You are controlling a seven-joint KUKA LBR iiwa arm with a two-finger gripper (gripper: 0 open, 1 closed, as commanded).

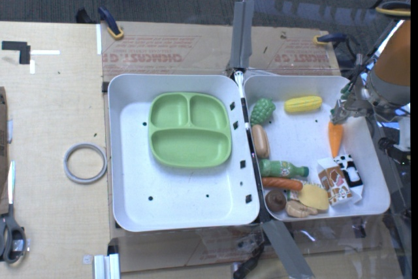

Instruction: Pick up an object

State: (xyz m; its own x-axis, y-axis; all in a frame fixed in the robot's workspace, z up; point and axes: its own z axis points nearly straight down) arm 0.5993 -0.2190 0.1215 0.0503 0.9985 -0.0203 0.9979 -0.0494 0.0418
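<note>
My gripper hangs over the right bin's right side, with the grey arm and its orange band coming in from the right edge. An orange carrot points down the image, and its wide end sits between the fingertips, so the gripper is shut on it. Other toy foods lie in the same bin: a yellow corn cob, green broccoli, a sausage, a green bottle, and a small printed carton.
The left bin holds a green divided plate. More food pieces crowd the right bin's front corner. On the bench to the left lie a grey ring and scissors.
</note>
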